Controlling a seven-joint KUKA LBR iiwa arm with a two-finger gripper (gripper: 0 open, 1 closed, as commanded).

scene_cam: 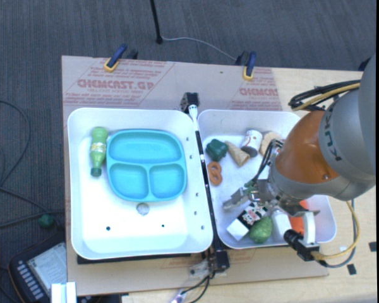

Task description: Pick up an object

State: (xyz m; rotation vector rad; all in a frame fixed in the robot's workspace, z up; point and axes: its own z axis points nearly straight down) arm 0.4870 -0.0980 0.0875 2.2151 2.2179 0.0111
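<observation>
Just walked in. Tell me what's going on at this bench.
A grey KUKA arm with an orange band reaches over the right bin, its pincer low among a clutter of small things there, next to a green lumpy toy and a black-and-white block. Whether it grips anything cannot be told. The left bin holds a blue divided tray and a green bottle lying beside it.

Small clutter fills the right bin (208, 188): a dark green piece (216, 149) far left, an orange ring (215, 173) just nearer. A green lump (261, 231) lies at the near edge.
</observation>
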